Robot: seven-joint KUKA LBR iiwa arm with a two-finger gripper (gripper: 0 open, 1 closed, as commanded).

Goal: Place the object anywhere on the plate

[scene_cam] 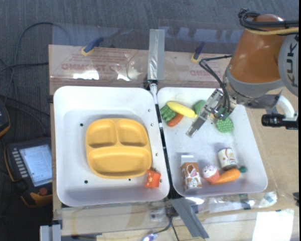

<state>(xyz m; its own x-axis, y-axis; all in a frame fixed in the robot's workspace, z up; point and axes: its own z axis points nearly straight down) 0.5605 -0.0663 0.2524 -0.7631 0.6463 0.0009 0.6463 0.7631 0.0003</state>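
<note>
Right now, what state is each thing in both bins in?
plate: flat in the left bin, compartments bare
orange block: in the left bin, beside the plate's corner, not on it
banana: lying in the right bin
carton: upright, right bin
can: upright
carrot: lying flat
gripper: above the right bin

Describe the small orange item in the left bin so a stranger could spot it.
Find the left white bin holding the yellow divided plate. Just off the plate's lower right corner lies the small orange block, the bin's one loose item, much smaller and redder than the plate.
</note>
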